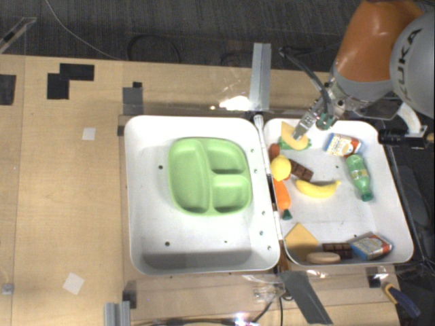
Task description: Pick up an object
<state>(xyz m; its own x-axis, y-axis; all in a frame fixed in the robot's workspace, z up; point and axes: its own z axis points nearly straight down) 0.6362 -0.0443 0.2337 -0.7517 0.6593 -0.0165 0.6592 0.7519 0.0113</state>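
Melon-slice toy lay under gripper; likely light, rigid, slick plastic; best pinched across thin rind; finger state impossible to tell.

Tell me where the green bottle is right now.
The green bottle lies in the right bin, toward its right wall in the camera view, just below the small carton and right of the banana.

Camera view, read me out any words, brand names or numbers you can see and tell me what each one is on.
"KUKA": partly cut off at the frame edge, on the grey arm.
Small carton: printing too blurred to read.
Green bottle: label too small to read.
Blue and orange box: print too small to read.
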